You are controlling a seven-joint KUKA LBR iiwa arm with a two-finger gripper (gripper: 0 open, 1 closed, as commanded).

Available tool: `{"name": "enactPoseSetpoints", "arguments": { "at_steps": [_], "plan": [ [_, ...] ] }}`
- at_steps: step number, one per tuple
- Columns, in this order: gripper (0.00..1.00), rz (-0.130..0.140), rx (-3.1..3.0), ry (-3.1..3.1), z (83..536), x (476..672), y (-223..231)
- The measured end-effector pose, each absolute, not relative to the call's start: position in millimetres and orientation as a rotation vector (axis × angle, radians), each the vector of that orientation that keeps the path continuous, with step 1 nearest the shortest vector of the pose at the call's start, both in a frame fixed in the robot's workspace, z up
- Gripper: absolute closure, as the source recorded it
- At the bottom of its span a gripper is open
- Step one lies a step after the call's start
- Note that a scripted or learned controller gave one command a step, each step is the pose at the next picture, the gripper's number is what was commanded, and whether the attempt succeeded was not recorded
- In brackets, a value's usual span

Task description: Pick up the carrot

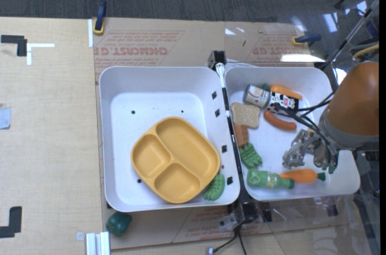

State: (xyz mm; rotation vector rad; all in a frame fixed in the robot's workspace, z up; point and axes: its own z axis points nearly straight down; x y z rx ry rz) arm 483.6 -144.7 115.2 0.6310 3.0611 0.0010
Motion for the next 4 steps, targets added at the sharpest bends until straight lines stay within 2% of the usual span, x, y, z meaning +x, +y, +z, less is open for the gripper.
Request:
{"name": "enactPoseSetpoints", "arguments": {
  "at_steps": [1,2,3,4],
  "plan": [
    [0.0,0.001,0.632,3.061,115.2,483.6,-144.7],
    [0.0,-0.001,0.254,3.109,94.4,484.3,-159.5],
    [0.0,-0.011,-0.452,3.07,98.1,489.5,-141.9],
    [0.0,-0.015,-0.776,3.017,96.0,494.4,-188.4]
  ]
}}
